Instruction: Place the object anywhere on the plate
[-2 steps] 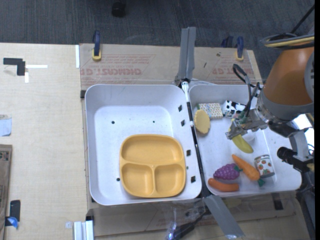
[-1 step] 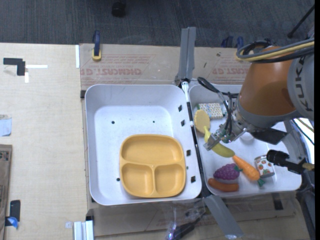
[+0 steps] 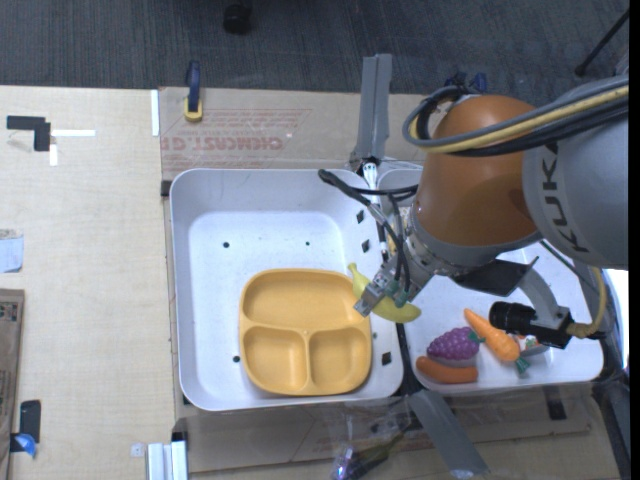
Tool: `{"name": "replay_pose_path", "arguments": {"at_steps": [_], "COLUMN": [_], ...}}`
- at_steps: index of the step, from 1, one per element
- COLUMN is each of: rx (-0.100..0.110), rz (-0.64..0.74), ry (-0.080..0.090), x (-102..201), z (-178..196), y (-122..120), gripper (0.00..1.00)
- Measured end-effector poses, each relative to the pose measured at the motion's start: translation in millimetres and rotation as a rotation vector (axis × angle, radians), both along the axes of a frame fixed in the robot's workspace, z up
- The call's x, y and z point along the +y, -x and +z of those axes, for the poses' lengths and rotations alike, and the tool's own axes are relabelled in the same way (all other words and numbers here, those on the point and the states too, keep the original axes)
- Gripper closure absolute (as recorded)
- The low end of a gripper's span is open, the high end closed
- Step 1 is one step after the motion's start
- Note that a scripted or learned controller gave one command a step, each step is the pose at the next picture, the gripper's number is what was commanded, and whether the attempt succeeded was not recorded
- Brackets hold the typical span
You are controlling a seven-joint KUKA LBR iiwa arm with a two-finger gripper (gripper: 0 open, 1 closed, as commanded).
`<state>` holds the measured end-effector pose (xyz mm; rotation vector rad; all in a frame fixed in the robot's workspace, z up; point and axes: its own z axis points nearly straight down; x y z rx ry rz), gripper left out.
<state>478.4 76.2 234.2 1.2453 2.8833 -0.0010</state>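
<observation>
A yellow three-section plate [image 3: 300, 338] lies in the left bin [image 3: 200, 268], toward its front right. My gripper [image 3: 386, 294] hangs over the divide between the two bins, just off the plate's upper right rim. It is shut on a yellow banana [image 3: 404, 312], which sticks out on both sides of the fingers. The banana's left tip reaches over the plate's rim, while its right end is above the edge of the right bin [image 3: 570, 373].
The right bin holds purple grapes [image 3: 452, 345], an orange carrot with a green top [image 3: 495, 337] and a red-orange sausage-like piece [image 3: 446, 370]. The grey and orange arm covers most of that bin's back. Bare bin floor lies behind and left of the plate.
</observation>
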Motion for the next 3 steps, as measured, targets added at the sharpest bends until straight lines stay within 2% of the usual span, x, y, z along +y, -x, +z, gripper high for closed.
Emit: {"name": "replay_pose_path", "arguments": {"at_steps": [1,2,3], "rx": [-0.001,0.001,0.003], "rz": [0.021,0.240,0.407], "ry": [0.001,0.000,-0.001], "x": [-18.7,22.3,-8.8], "z": [169.1,118.0,-34.7], "y": [-0.7,-0.4,0.7], "gripper": [1.00,1.00,1.00]}}
